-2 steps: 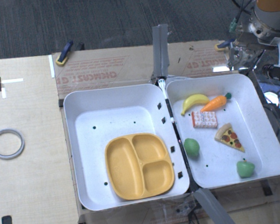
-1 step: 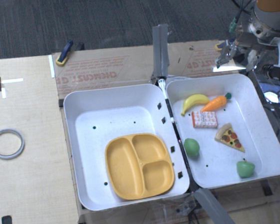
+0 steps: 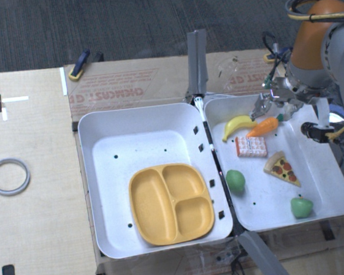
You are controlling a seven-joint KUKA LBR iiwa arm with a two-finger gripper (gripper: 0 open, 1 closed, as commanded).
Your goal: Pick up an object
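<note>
**Gripper over carrot, rear of right bin**

A tape roll (image 3: 8, 176) lies on the bench near its left edge. The left bin (image 3: 98, 142) holds a yellow divided plate (image 3: 170, 203), set toward the bin's front right corner.

The right bin (image 3: 324, 172) holds six items. A green ball (image 3: 235, 181) sits near the left wall. A banana (image 3: 236, 125) lies toward the rear left corner. A red-and-white packet (image 3: 251, 146) lies just in front of the banana. A carrot (image 3: 263, 126) lies near the rear wall, just beside the banana's right end. A pizza slice (image 3: 282, 169) lies mid-bin. A green pepper (image 3: 301, 206) sits near the front wall.

The gripper (image 3: 271, 105) is at the rear of the right bin, directly above the carrot. Whether the fingers are apart or together cannot be determined.
</note>
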